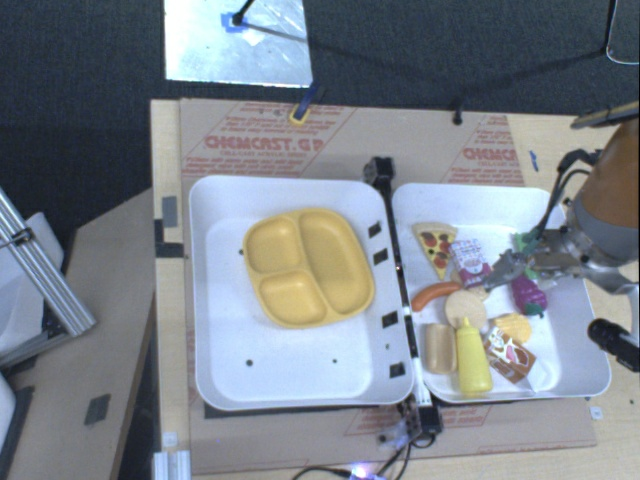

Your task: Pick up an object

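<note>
The right bin [575, 360] holds several toy foods: a pizza slice [436, 243], a pink packet [468, 260], an orange sausage [433, 295], a cream round piece [463, 308], a tan bread piece [439, 348], a yellow mustard bottle [472, 360], a yellow corn piece [513, 326], a brown packet [510, 361] and a purple eggplant [528, 295]. My gripper [498, 271] reaches in from the right, low over the middle of this bin. It sits just right of the pink packet and just above-left of the eggplant. I see nothing clearly held in it.
In the left bin [220, 368] lies a yellow divided plate [305, 266]. A black divider with clips [392, 268] runs between the bins. A cable [555, 193] loops beside the arm at the right. A metal sheet [240, 28] lies beyond the bench.
</note>
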